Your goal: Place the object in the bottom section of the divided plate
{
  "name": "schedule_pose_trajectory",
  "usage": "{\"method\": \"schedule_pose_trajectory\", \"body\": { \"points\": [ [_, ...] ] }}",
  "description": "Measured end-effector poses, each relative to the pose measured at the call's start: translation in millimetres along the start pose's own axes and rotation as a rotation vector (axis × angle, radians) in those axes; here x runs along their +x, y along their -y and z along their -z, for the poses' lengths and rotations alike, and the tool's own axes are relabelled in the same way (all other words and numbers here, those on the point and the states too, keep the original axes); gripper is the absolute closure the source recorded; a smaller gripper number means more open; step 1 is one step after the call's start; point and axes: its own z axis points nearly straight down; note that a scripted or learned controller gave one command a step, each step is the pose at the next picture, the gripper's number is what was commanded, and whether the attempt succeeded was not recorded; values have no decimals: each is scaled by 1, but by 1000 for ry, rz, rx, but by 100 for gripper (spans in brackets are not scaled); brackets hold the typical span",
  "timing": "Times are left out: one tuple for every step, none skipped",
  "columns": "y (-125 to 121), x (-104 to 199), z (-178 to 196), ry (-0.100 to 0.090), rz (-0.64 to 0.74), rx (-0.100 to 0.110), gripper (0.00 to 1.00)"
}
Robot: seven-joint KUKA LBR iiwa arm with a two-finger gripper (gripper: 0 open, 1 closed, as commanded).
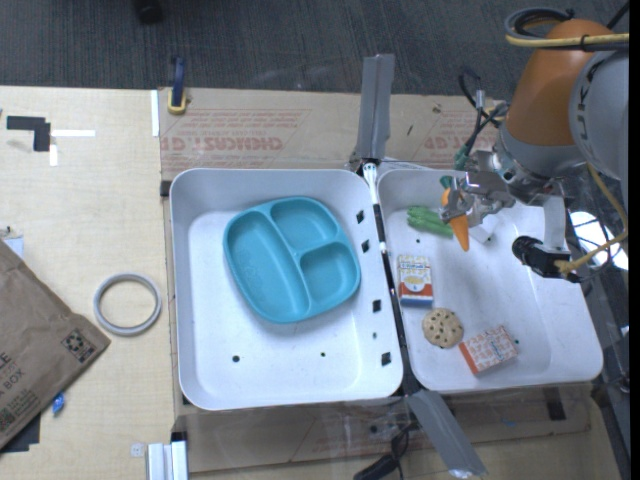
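The blue divided plate [290, 258] lies in the left bin [200, 368], with one long section on its left and two smaller ones on its right. My gripper [458, 208] is over the back of the right bin [560, 368], shut on the upper end of a small orange carrot [460, 233] that hangs tip down. A green leafy piece [427, 220] touches the carrot's left side; whether it belongs to the carrot I cannot tell.
The right bin also holds a small red and white box [415, 277], a cookie [441, 327] and a second box [489, 349] near the front. A tape ring [127, 302] and a brown cardboard box [30, 353] lie on the bench to the left.
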Motion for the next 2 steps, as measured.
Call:
{"method": "schedule_pose_trajectory", "body": {
  "points": [
    [-42, 66, 1, 0, 193, -6, 100],
    [-34, 140, 1, 0, 225, -5, 100]
  ]
}}
